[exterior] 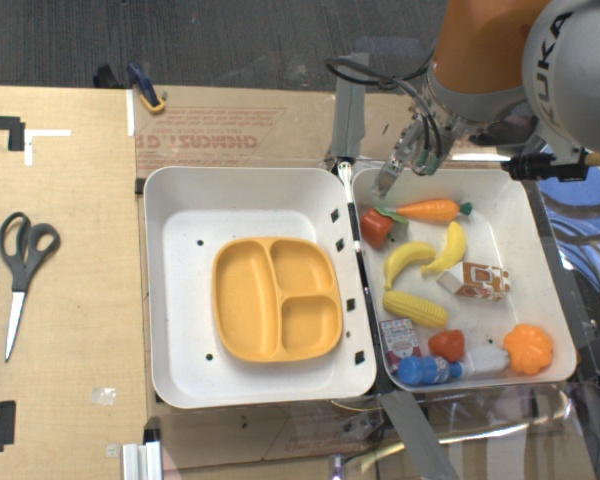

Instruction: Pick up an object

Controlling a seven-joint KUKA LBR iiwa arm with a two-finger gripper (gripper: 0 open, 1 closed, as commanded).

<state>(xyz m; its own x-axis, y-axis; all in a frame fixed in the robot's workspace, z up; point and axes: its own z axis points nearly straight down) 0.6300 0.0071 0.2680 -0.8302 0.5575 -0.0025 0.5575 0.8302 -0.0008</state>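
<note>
Cardboard sheeting covers the bench under both white bins; a pair of scissors (22, 268) lies off to the camera's left on the bare board, well apart from the work.

Camera view, overhead at a slant. You have the left bin (170, 298) holding a yellow divided tray (277, 298), nothing else. The right bin (540, 258) carries the candidates: a carrot (428, 209) near the far wall, a red pepper-like piece (376, 227) just beside the carrot's tip, two bananas (408, 261) and (448, 246) touching near the middle, a corn cob (414, 308), a small printed carton (476, 280), an orange pumpkin-like toy (528, 348) in the near corner, a blue bottle (426, 370) along the near wall, a tomato (447, 345) just above it.

The gripper (392, 180) hangs over the far left corner of the right bin, tilted, above the red piece and the carrot's tip. Its state: cannot tell, the tip is small and blurred against the bin rim. Nothing is visibly held.

Progress, as a judgement: approach only. No object is lifted; every item rests on the bin floor. Descent, closing and lift remain.

Likely target: the red piece or the carrot. The carrot is slim and tapered, with a green stub.
</note>
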